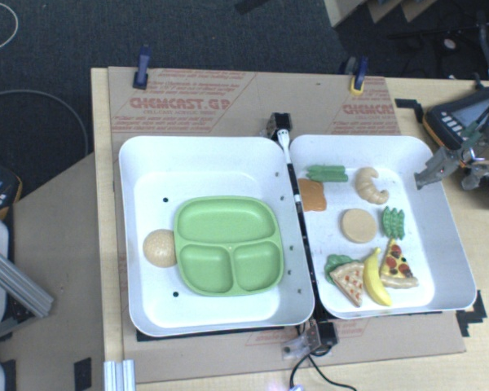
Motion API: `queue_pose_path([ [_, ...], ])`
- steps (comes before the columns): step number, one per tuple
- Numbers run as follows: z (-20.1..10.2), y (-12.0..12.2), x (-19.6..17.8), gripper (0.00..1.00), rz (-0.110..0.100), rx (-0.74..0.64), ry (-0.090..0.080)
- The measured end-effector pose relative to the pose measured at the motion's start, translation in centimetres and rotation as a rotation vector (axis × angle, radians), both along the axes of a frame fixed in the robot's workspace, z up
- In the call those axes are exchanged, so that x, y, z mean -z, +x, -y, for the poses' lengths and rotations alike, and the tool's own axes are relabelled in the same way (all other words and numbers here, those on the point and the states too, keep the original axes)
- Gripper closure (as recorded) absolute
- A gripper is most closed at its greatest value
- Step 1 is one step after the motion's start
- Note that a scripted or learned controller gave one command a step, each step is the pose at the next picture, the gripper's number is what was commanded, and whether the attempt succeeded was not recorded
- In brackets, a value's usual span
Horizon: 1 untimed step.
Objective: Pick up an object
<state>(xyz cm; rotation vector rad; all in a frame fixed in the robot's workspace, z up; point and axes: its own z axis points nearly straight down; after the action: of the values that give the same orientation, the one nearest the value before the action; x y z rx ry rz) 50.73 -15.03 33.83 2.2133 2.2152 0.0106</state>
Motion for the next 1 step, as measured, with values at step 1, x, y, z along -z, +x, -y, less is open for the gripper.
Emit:
queue_pose_path([
  [1, -0.35, -2.68, -14.9, 0.0, 0.01, -0.001, -0.003],
])
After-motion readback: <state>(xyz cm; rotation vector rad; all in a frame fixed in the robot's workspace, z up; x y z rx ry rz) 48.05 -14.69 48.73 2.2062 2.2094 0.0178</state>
